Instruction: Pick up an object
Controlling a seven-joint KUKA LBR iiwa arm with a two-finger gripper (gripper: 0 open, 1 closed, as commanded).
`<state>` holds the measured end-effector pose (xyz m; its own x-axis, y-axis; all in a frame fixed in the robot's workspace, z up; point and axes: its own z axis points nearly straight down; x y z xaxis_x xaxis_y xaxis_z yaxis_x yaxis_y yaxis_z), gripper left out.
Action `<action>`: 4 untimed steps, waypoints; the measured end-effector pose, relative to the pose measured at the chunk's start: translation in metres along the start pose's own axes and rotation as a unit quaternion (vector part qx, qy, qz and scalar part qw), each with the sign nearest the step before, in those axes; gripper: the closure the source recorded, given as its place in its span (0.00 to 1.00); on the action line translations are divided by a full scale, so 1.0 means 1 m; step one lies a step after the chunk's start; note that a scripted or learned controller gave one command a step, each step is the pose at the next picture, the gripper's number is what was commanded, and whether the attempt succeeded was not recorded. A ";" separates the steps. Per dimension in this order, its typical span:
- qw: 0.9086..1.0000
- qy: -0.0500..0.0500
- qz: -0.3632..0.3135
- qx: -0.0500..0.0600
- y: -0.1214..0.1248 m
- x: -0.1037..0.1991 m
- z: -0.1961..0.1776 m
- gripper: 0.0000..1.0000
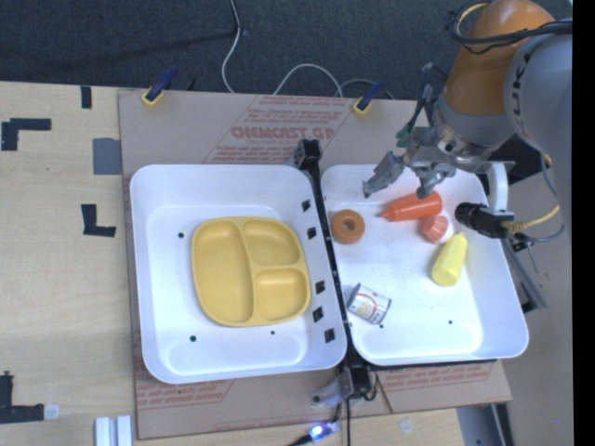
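Note:
The right bin (483, 333) holds several items. An orange carrot (412, 208) lies near its far edge, with a small salmon-red piece (434, 228) beside its right end. A brown ring-shaped donut (349, 227) sits at the left, a yellow oblong object (448, 259) at the right, and a small tipped can (369, 304) toward the front. My gripper (402, 186) hangs just above and behind the carrot. Its fingers are spread open with nothing between them.
The left bin (153, 249) carries a yellow divided plate (251, 269). A black divider with clips runs between the two bins. The arm's grey body and orange band fill the upper right, with cables trailing beside the right bin's edge.

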<state>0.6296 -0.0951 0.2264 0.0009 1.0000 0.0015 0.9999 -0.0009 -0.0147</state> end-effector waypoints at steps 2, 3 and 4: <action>1.000 -0.001 -0.001 -0.004 -0.004 0.008 0.045 0.00; 1.000 -0.001 -0.001 -0.004 -0.006 0.000 0.095 0.00; 1.000 -0.001 -0.002 -0.007 -0.006 0.001 0.144 0.00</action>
<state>0.6219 -0.0938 0.0825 -0.0026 1.0000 -0.0004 1.0000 0.0026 -0.0002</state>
